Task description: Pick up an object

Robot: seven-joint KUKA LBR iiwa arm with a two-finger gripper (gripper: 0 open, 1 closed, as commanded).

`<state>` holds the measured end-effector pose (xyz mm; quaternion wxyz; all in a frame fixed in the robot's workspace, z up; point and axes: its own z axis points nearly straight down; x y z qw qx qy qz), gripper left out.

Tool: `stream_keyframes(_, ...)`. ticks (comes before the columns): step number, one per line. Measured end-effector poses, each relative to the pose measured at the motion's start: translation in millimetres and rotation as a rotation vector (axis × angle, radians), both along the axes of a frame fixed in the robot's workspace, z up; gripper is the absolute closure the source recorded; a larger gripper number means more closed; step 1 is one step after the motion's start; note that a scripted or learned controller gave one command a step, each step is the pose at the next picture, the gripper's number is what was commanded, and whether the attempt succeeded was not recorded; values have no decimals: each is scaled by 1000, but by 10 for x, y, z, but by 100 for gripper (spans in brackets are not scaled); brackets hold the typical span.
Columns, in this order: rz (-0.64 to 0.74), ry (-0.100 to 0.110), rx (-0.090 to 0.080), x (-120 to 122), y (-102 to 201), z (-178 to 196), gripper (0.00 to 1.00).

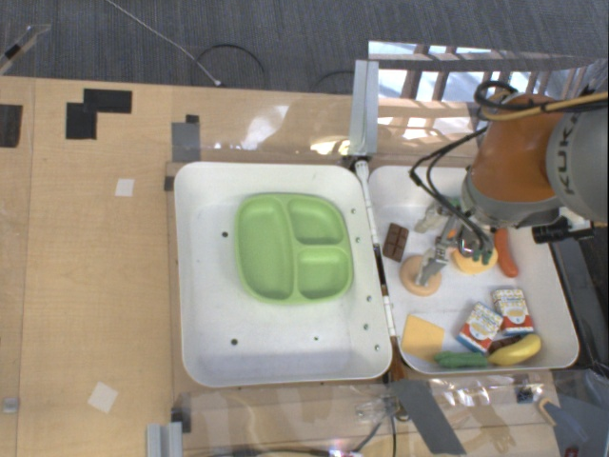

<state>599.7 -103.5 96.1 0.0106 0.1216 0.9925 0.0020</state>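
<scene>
I have two bins side by side on the bench (86, 284). The left bin (205, 346) holds a divided plate (290, 248), lying roughly at its middle. All the small items sit in the right bin (561, 346). A small block (396, 242) lies by that bin's left wall. Right of it sits a round disc (419, 276), with the gripper (436, 263) directly over it. Further right is a ring-shaped piece (473, 258), then a carrot-shaped piece (505, 254) beside it. Near the front edge, from left to right: a wedge (423, 333), a long pod (461, 359), a banana (515, 351). Two small cartons (495, 317) lie side by side just behind the banana.
</scene>
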Motion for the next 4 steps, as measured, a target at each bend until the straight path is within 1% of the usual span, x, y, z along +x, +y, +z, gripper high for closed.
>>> stream_keyframes(1,227,-3,-6,134,-35,3,0)
stream_keyframes(2,454,-2,-19,-119,-865,1,0)
stream_keyframes(3,453,-11,-22,-85,-858,148,100)
stream_keyframes(4,453,-9,-21,-89,-855,140,0)
